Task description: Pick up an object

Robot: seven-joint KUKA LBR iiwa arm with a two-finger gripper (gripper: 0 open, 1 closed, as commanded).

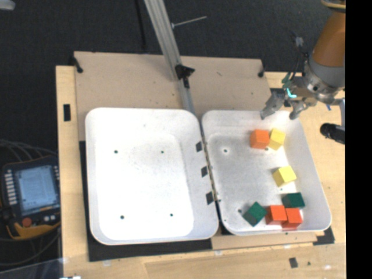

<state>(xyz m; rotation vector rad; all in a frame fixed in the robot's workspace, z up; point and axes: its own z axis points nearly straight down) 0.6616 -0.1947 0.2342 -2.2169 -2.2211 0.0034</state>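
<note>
The jaws (283, 111) are seen spread apart and released, with nothing between the two fingers (269, 108), hovering over the far rim of the right bin (232, 127). The grey arm (331, 45) with its orange band enters from the far right.

All blocks are found in the right bin. An orange cube (260, 139) and a yellow cube (277, 138) are placed touching side by side in the far part of that bin, just near of the jaws. A second yellow cube (284, 175) is set apart, further toward the near side, right of centre. In the near right corner a cluster is seen: a dark green block (254, 213) on the left, tilted, touching an orange block (276, 214), with a red-orange block (293, 217) beside it and another green block (293, 200) just behind.

The left bin (145, 173) is bordered by the right bin along a hinged-looking seam. Both bins are carried on the tan bench (67, 156). A slanted metal post (165, 34) is mounted at the far side, and a handheld pendant (32, 190) is lying off the bench at the left.
</note>
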